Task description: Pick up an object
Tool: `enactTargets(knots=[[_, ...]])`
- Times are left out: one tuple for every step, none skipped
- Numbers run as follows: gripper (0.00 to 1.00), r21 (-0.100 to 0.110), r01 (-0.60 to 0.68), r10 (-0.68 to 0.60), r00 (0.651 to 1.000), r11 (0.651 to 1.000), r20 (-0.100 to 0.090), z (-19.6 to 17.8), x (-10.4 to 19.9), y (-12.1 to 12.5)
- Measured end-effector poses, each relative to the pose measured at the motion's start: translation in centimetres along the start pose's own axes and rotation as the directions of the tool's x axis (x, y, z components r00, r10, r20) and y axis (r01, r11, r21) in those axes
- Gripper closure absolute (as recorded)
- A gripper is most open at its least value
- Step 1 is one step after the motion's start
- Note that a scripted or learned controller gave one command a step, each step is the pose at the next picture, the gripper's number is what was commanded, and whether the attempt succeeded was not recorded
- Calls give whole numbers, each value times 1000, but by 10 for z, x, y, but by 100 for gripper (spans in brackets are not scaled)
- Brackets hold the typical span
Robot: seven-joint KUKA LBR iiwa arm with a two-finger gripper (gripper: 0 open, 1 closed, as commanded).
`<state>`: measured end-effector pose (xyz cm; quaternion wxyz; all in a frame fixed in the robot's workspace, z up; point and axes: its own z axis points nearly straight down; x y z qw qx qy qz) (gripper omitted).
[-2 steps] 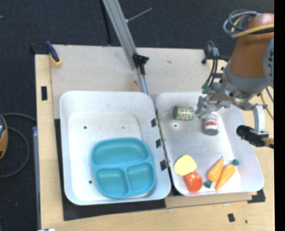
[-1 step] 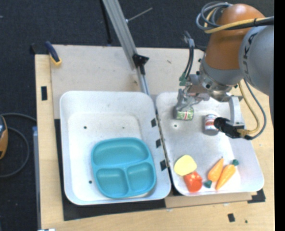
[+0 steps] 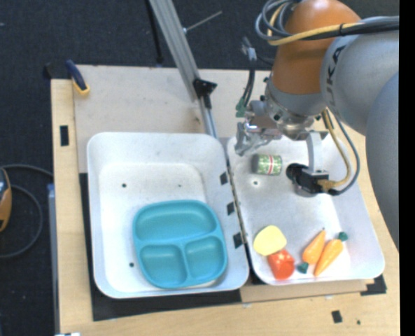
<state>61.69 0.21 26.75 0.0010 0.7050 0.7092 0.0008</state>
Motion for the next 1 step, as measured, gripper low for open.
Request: enactTargets(knots=[[100,1,1,-1,1000,1000,0,21,49,21]])
